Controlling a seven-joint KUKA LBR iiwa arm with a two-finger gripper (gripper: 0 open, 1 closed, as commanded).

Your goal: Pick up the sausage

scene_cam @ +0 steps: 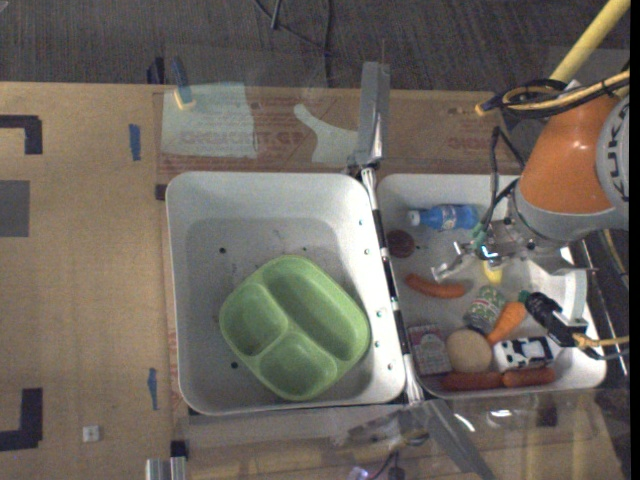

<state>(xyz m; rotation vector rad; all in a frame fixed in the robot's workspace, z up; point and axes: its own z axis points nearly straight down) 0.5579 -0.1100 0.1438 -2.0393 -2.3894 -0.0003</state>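
Two white bins on the desk (80, 268). The left bin (190, 203) has one green divided plate (294, 326) with three compartments.

The right bin (398, 203) is the crowded one:
- one water bottle (443, 216) lying on its side
- one dark round thing (401, 242)
- two carrots, one lying loose (437, 288) and one with a green top (508, 318)
- one small can (485, 306)
- one potato-looking lump (468, 350)
- one small packet (429, 348)
- one black and white toy (525, 350)

The sausage (497, 378) sits along the near wall of the right bin. Its long axis runs left to right, just in front of the potato and the toy.

The end effector (482, 255) hangs over the middle of that bin, well apart from the sausage. Can't tell from this angle whether it's released or clenched.
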